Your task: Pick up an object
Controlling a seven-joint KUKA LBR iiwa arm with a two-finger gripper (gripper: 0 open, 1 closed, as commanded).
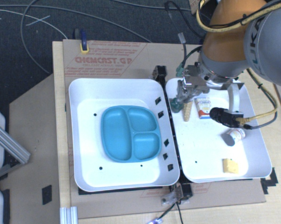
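My gripper (181, 95) hangs low over the far left corner of the right bin (252, 171), close to the wall between the bins. Just under it lies a small dark green thing (177, 106), partly hidden by the gripper, so I cannot tell if they touch. A tan stick-shaped piece (187, 110) lies right beside it. A small red and white box (203, 108) sits a little further right. Nearer the front are a grey and white cylinder (234, 136) and a yellow block (230, 165).
The left bin (80, 139) holds a blue divided plate (130, 133) in its middle. The arm's grey and orange body (234, 27) looms over the far right of the bench. Cables trail across the dark floor at the back.
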